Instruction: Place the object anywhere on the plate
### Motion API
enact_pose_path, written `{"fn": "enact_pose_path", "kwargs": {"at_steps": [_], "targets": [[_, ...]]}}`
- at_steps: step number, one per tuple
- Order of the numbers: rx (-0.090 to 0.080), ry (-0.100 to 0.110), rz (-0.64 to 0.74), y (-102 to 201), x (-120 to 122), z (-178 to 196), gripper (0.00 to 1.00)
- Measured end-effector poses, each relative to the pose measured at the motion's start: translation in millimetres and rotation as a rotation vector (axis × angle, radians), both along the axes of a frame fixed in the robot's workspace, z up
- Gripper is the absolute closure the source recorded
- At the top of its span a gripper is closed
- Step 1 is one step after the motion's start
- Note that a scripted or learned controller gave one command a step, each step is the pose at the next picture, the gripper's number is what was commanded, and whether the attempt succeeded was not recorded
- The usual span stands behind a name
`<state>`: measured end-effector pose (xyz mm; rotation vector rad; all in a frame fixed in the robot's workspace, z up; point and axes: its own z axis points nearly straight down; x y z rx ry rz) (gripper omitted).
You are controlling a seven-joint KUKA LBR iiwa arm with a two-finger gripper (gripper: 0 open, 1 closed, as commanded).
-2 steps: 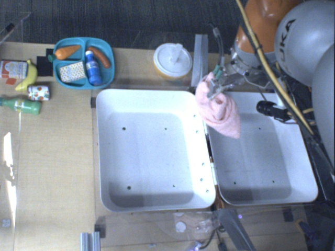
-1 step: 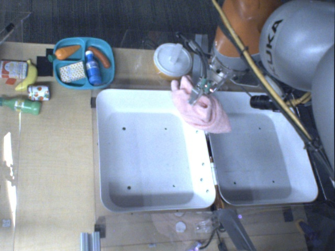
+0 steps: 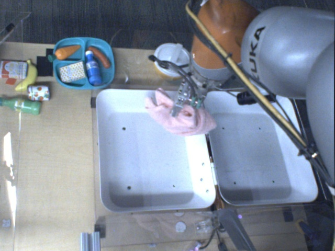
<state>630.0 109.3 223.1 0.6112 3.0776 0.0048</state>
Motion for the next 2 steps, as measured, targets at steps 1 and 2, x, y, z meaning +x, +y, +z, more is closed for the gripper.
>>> {"fn": "enact_pose_path", "kwargs": {"at_steps": [1,2], "targets": [[-0.001,0.0,0.393,44.1,-25.6,1.6,1.0],[-0.001,-0.001,0.393,43.9,-25.5,1.6,0.0]]}}
